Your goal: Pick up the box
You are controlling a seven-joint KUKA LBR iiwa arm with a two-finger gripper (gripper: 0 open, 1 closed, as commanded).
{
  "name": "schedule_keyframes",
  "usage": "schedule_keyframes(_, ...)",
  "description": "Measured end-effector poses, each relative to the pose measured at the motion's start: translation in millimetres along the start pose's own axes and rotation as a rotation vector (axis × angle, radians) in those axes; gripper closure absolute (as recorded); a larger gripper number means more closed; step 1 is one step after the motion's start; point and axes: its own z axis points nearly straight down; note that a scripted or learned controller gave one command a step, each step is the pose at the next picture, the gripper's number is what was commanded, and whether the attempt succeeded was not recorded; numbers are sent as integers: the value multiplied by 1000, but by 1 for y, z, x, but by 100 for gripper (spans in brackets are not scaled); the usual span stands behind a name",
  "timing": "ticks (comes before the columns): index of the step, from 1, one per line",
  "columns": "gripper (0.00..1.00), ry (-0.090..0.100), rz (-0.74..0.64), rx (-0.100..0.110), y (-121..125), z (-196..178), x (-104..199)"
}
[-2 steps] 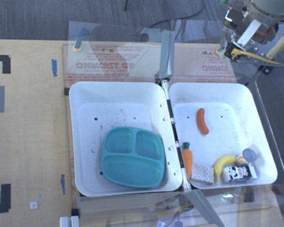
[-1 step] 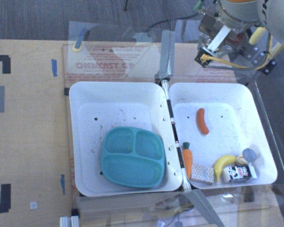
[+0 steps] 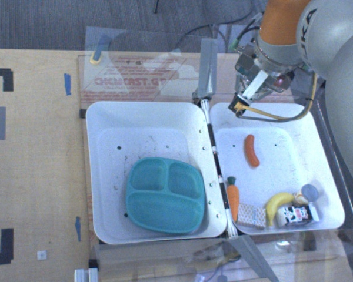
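Observation:
A small flat box [image 3: 253,216] with a pale speckled pattern lies at the front of the right bin [image 3: 317,151], between a carrot [image 3: 232,200] and a banana [image 3: 279,205]. A black-and-white carton [image 3: 297,215] lies just right of the banana. My gripper [image 3: 269,80] hangs over the back left corner of the right bin, far from the box and well above the bin floor. Nothing shows under it.
An orange-red sausage [image 3: 252,150] lies in the middle of the right bin. A grey-blue round cap [image 3: 309,191] sits near the bin's right wall. The left bin [image 3: 106,128] holds a teal divided plate [image 3: 165,195].

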Motion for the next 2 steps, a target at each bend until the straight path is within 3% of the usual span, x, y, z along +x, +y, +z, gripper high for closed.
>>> schedule_keyframes(1, 100, 0, -140, -1, 5, -23, -32)
schedule_keyframes(2, 100, 1, -63, -4, 30, -131, -48)
